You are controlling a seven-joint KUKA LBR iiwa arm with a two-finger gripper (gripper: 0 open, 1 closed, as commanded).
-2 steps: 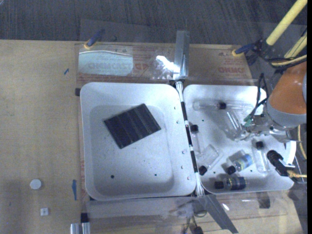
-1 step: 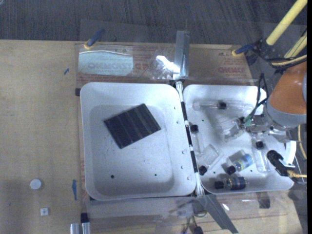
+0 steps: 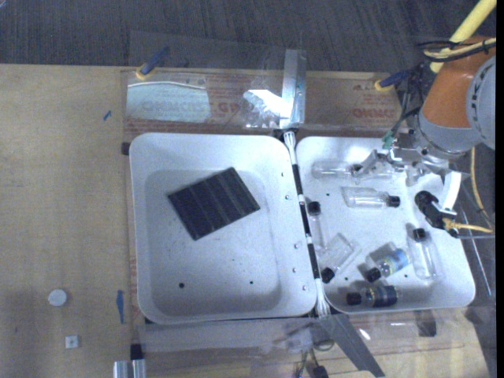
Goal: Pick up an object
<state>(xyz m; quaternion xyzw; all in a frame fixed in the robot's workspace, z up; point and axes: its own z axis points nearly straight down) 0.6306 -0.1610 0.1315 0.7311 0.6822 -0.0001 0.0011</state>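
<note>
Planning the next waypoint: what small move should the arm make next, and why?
Probably lower the gripper a little onto the clear bottle lying at the right bin's far edge: it sits right beside the bottle, and nothing shows between its fingers.

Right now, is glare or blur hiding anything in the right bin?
In the camera view, the whole image is soft; the clear bottles in the right bin nearly vanish against the white floor, with bright highlights on them. The gripper is blurred among cables and shine. The dark panel in the left bin reads clearly.
</note>
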